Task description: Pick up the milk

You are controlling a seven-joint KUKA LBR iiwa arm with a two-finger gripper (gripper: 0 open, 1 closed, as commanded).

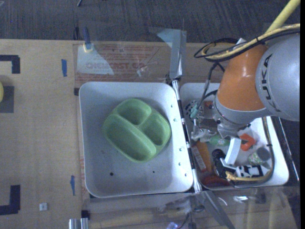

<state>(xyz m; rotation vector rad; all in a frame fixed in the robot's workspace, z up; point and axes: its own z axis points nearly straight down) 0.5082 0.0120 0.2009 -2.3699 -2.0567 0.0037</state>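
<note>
You see the gripper (pixel 206 128) down over the clutter in the right-hand bin (pixel 285 173), its state impossible to tell, with the black-and-white milk (pixel 249 171) lying nearby against the lower wall.

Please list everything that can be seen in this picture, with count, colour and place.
left bin: 1, white, on the bench
right bin: 1, white, beside the left bin
plate: 1, green, divided, in the left bin
box: 1, black and white, perhaps the milk, in the right bin
bar: 1, orange-brown, right bin, by its left wall
round thing: 1, grey, right bin
tape: 3 strips, blue, on the bench
arm: 1, grey with orange band, over the right bin
</note>
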